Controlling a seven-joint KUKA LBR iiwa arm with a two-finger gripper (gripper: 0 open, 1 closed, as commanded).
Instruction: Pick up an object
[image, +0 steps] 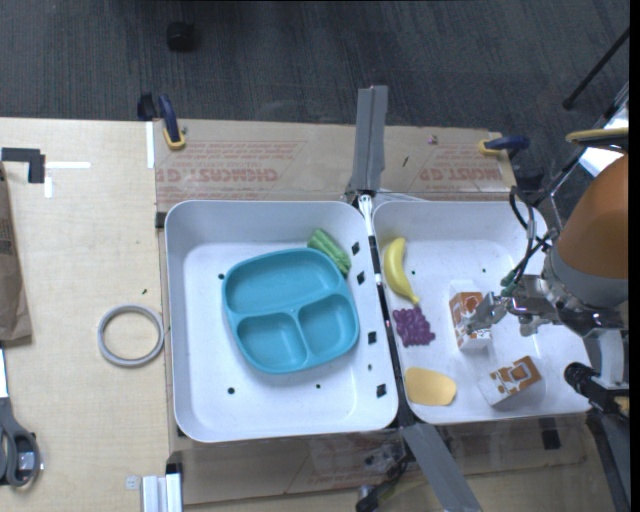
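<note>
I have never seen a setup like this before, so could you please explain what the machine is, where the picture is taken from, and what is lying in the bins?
This is one camera fixed above a bench, looking down at a slant. The grey robot arm with an orange band reaches in from the right; its gripper sits right at a small carton in the right bin. Whether it holds that carton I cannot tell. That bin also has a banana, purple grapes, a yellow piece and a second carton. The left bin holds a blue divided plate with a green item at its edge. A ring of tape lies on the bench.
</note>
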